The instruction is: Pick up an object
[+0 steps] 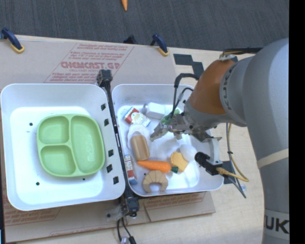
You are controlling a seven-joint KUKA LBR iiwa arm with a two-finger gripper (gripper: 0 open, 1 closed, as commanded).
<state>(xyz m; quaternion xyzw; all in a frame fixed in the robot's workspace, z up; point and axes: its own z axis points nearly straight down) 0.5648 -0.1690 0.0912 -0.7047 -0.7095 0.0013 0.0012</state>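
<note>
The right bin [208,183] holds several toy foods. A tan bread roll [140,147] lies at its left, with an orange carrot [154,165] below it and a croissant [155,181] at the front. A yellow cheese wedge [179,161] sits to the right of the carrot. At the back are a red and white carton [134,117] and a white block [153,108]. My gripper [168,135] is low in the middle of this bin, just right of the roll and above the cheese wedge. It is open, with nothing between its fingers. A small green item [168,119] shows at the wrist's edge.
The left bin [10,136] holds a green divided plate [71,145]. A black divider with clips [110,131] separates the bins. Blue and yellow clamps [13,40] [159,43] grip the bench's back edge. A small orange piece [124,2] lies on the floor beyond.
</note>
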